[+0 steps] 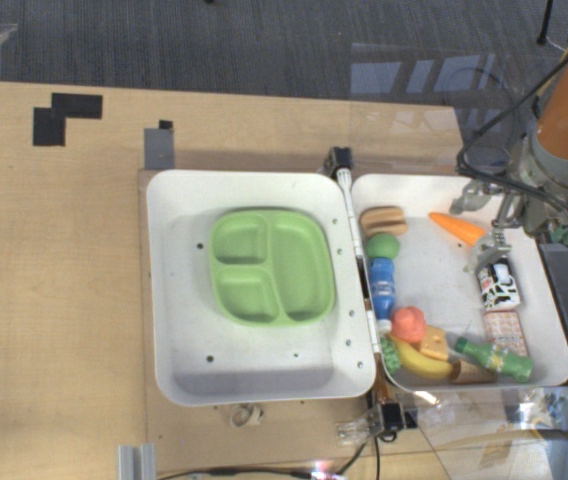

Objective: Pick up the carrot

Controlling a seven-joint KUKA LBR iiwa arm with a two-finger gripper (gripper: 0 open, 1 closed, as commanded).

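Tool (pixel 498 230) sits over the right bin (pixel 554 298), just right of the carrot (pixel 458 228), w/ nothing visibly held. Can't tell how it's set, too blurry. Carrot lies in the bin's upper part, apart from the bottle (pixel 381 286) and banana (pixel 419 358). Arm's cut off at the edge.

orange carrot (pixel 458 228), lying flat (tip pointing left), right bin's far end

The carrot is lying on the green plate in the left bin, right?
No. The camera view shows the carrot lying on the floor of the right bin, near the hand. The green plate is in the left bin.
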